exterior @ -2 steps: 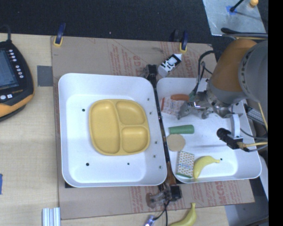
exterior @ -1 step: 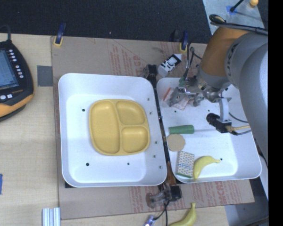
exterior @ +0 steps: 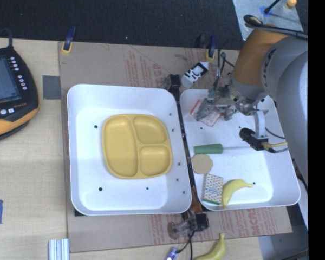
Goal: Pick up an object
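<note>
While the yellow three-compartment plastic tray [exterior: 136, 145] is lying near the middle of the left white bin [exterior: 81, 104], bare floor is showing all around it up to the rim. The right white bin [exterior: 281, 196] is holding a green-handled tool [exterior: 208, 149] lying crosswise, a tan round disc [exterior: 202, 164] just below it, and a patterned packet [exterior: 212, 188] touching a yellow banana [exterior: 235, 189] at the near edge. The gripper [exterior: 215, 108] is hanging low over that bin's far left corner, above a small reddish-white item [exterior: 208, 118]; whether its fingers are spread or pressed together cannot be told. The grey arm [exterior: 284, 69] is covering the bin's far right.
</note>
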Tool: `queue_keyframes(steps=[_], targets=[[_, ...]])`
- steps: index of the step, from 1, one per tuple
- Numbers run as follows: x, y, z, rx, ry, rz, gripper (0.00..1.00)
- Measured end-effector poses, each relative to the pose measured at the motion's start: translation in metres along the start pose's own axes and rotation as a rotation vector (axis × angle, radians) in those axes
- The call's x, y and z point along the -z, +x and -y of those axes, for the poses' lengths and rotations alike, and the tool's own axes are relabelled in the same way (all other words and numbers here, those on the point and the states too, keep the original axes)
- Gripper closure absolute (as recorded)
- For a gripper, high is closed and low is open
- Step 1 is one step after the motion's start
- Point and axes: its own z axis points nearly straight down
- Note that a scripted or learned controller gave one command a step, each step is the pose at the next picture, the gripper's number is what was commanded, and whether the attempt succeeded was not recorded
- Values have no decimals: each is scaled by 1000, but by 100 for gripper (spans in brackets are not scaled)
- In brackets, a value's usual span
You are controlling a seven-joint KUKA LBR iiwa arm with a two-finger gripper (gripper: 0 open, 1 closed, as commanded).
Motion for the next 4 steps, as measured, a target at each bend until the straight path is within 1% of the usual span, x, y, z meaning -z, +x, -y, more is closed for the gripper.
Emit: queue_keyframes(steps=[2,3,4], targets=[[0,-15,0,-1,-2,1,0],[0,-3,0,1,3,-1,0],[0,-13,0,-1,-1,0,0]])
